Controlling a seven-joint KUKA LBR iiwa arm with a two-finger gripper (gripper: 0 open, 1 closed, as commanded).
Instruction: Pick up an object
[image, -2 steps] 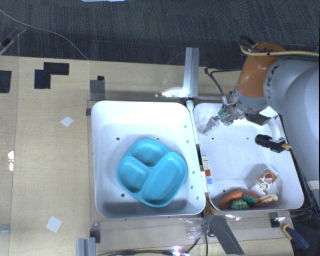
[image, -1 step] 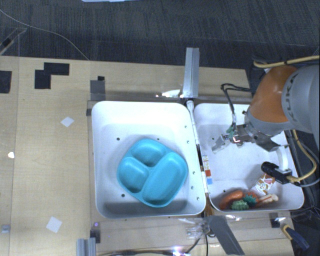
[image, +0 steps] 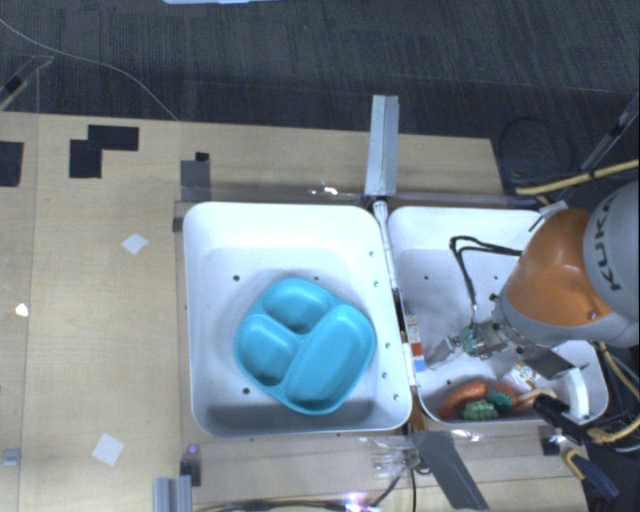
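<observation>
At the lower right of the frame, the grey arm's gripper (image: 487, 343) is hanging low in the right bin (image: 430, 250) above small orange and green objects (image: 478, 398), seemingly positioning to grab one, while a blue divided tray (image: 305, 343) is sitting in the left bin (image: 215, 300).

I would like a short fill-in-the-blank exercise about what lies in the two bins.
1. The blue divided plate lies in the ____ bin of the view.
2. That plate has ____ compartments.
3. The arm reaches over the ____ bin.
4. The orange and green items lie near that bin's ____ edge.

Missing words: left; three; right; bottom
</observation>
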